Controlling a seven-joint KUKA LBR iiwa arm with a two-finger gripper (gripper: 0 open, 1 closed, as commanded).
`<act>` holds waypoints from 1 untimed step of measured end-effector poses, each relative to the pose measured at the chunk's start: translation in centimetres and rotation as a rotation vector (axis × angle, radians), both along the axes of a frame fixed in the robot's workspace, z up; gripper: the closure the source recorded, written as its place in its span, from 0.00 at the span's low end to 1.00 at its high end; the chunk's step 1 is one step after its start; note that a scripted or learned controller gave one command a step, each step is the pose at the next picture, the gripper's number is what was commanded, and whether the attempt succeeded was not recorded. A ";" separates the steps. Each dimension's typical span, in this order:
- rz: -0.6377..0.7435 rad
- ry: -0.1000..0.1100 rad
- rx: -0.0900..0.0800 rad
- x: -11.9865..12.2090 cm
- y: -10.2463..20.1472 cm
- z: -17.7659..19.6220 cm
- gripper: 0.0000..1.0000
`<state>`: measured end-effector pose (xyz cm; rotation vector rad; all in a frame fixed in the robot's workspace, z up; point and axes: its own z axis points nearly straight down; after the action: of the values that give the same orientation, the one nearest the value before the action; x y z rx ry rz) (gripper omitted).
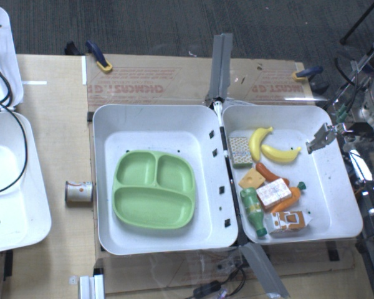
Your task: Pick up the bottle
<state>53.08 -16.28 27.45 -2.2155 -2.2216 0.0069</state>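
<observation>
Green plastic marks the bottle (253, 212), which lies on its side in the lower left part of the right bin (336, 223), its dark cap pointing toward the bottom of the frame. A small white and red box (274, 192) touches it on the right, and an orange carton (289, 220) lies just beside its lower end. Above the box there is a wedge of yellow cheese (252, 179), and a carrot (285, 199) with a green tip rests partly under the box. Two bananas (269, 147) lie in the upper middle of this bin, next to a pale sponge (240, 151).

The left bin (106, 167) carries a green divided plate (154, 190) in its centre. A small metal can (79, 192) lies on the wooden worktop (56, 104), just left of this bin.

The tool (319, 139) is at the right side of the frame, above the upper right part of the right bin, well apart from the bottle. Nothing is between its fingers, but I cannot tell if they are open or closed.
</observation>
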 end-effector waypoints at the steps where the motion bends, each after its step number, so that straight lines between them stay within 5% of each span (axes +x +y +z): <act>1: 0.191 0.000 0.003 -5.4 4.2 -14.5 0.00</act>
<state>47.72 -12.08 12.92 -1.9930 -2.4212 0.0039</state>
